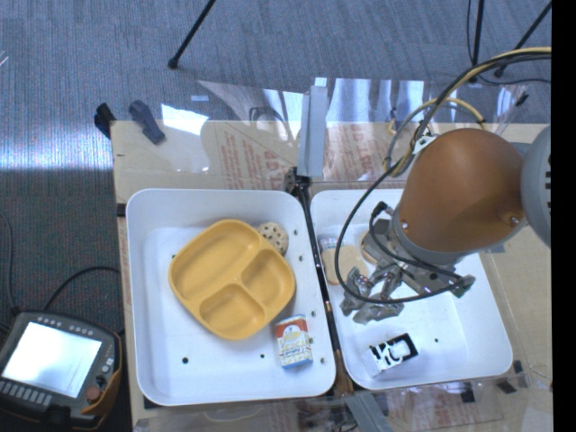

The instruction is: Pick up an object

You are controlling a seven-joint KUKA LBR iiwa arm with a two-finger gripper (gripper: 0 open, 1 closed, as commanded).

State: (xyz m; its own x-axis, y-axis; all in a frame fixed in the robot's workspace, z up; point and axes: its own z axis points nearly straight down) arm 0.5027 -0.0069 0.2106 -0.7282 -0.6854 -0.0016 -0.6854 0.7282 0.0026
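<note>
1. The gripper (pixel 369 300) hangs low inside the right bin (pixel 486 345), apparently to reach the flat tan object (pixel 348 261) just beside it
2. I cannot tell how the jaws stand
3. A black-and-white packet (pixel 394 352) lies apart, nearer the front wall

The grey arm's gripper (pixel 371 297) hangs low over the right white bin (pixel 477 349), just above a small black-and-white packet (pixel 393 352). The left white bin (pixel 153 331) holds a yellow divided plastic plate (pixel 232 279), a round cookie (pixel 273 235) and a small carton (pixel 293 341).
</note>
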